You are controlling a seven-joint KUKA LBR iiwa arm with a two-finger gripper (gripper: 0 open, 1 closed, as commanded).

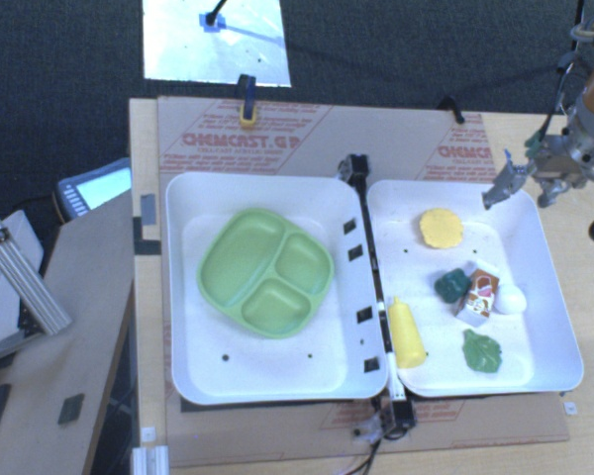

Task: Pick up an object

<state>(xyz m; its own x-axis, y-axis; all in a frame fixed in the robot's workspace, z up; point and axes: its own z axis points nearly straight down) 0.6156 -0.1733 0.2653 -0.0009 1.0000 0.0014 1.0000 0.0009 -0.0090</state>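
The right bin [554, 265] holds several small items: a flat yellow disc [442, 228], a dark green lump [452, 285], a red and white carton [478, 295], a white egg [512, 300], a green leafy piece [482, 351] and a yellow bottle [406, 332] lying along the left wall. My gripper [525, 193] hangs over the bin's far right corner, up and to the right of the yellow disc. It is open, with nothing between its fingers [498, 192].
The left bin [193, 359] holds a light green divided plate [265, 271]. A black divider [368, 265] runs between the bins. Grey equipment [20, 275] stands off the bench's left side. A yellow clamp [247, 107] sits at the far edge.
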